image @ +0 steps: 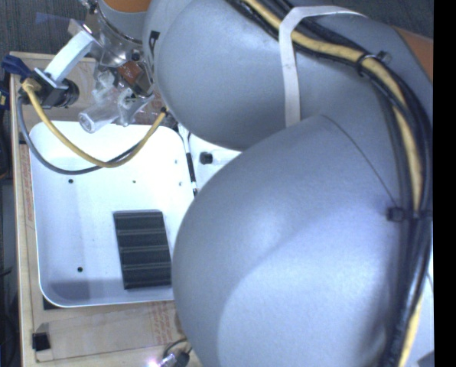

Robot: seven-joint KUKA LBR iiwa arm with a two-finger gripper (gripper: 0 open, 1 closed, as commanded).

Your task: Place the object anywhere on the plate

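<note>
Arm (304,205): grey bulk covering the view from 12 through 6 o'clock.
Left bin (75,205): white, shallow.
Ribbed black block (142,248): lying flat at 7 o'clock in the bin; probably stiff, light; grip across short sides.
Gripper (109,109): near 11 o'clock; finger state unclear.

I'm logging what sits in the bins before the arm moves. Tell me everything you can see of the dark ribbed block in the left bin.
The block is a dark grey, nearly black rectangle with raised ribs running across its top. It looks like rubber or matte plastic. It lies flat on the floor of the left bin, long side running toward the near wall, its near end close to that wall. Its right edge meets the grey arm in the picture. Nothing rests on it.
</note>
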